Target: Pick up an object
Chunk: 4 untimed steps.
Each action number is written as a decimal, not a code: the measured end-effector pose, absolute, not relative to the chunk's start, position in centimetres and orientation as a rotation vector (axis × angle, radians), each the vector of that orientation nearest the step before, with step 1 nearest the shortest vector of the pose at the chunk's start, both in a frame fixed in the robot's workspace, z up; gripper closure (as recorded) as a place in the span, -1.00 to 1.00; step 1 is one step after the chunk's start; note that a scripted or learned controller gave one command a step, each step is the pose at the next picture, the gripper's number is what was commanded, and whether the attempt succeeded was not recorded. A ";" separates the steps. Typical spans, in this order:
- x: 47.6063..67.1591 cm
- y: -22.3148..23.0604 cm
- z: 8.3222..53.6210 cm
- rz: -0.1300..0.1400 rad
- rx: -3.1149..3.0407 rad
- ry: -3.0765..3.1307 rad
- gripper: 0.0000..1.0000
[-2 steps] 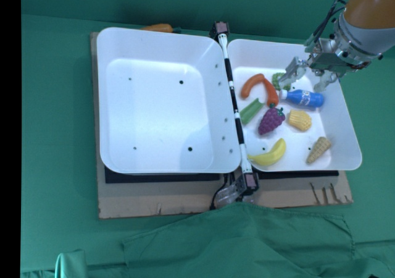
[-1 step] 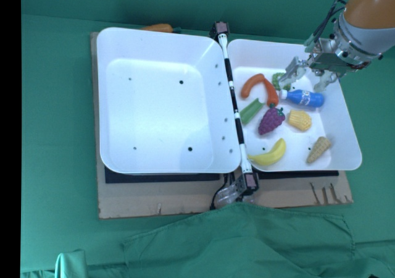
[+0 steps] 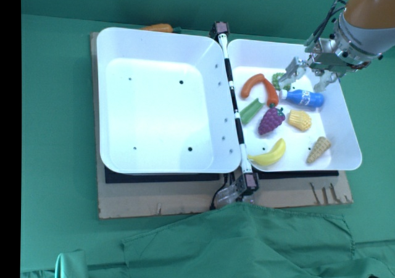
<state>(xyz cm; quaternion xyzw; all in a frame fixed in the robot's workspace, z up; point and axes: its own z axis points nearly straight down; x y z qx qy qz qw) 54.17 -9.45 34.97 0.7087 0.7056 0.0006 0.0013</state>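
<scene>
**Crowded bin, tricky grab**

Camera view: the gripper (image 3: 313,75) is seen spread open with nothing held, poised over the blue bottle (image 3: 306,99) near the back of the right bin (image 3: 349,158). A slip is likely, since the bottle is round and can be nudged into the corn (image 3: 300,120) just beside it. Little room is left there; far more is offered by the left bin (image 3: 102,85).
</scene>
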 end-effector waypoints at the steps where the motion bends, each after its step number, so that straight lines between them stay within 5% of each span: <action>1: 54.2 -9.4 35.0 0.002 2.225 2.215 -1.00; 2: 58.5 -13.2 26.3 -0.004 2.228 2.214 -1.00; 3: 60.0 -15.3 21.9 0.020 2.205 2.205 -1.00; 4: 60.0 -15.6 22.9 0.019 2.209 2.196 1.00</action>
